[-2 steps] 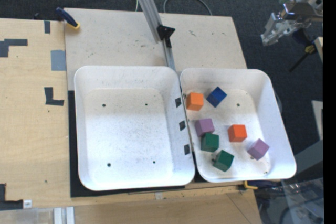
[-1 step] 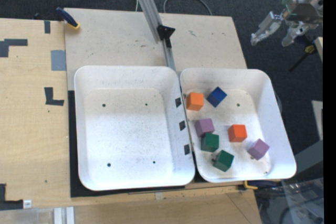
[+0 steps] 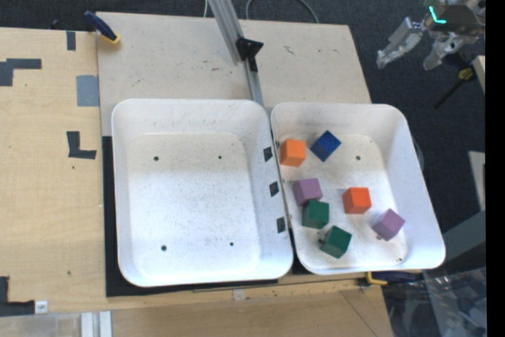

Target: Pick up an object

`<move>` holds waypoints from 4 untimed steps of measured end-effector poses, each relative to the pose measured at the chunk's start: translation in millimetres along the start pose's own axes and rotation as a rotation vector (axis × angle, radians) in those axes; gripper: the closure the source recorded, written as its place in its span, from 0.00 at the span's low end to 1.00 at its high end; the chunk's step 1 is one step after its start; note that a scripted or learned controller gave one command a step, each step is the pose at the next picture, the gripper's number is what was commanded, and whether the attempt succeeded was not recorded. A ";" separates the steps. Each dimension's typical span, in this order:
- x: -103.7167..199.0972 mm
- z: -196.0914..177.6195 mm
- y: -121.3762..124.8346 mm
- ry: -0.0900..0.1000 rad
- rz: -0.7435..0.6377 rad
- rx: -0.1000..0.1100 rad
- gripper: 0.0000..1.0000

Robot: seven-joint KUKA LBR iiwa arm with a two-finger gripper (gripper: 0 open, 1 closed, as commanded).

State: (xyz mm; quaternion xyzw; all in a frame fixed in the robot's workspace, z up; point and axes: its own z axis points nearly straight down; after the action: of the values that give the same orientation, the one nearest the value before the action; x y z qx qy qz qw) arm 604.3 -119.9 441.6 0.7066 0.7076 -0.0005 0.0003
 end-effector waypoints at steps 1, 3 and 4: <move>0.2 0.0 0.0 0.000 0.000 0.000 0.00; 0.3 0.0 0.0 0.000 0.000 0.000 0.00; 0.3 0.1 0.1 0.000 0.000 0.000 0.00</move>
State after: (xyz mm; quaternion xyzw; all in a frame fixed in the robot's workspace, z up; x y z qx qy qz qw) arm 604.3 -119.5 441.5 0.7065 0.7077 -0.0006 0.0002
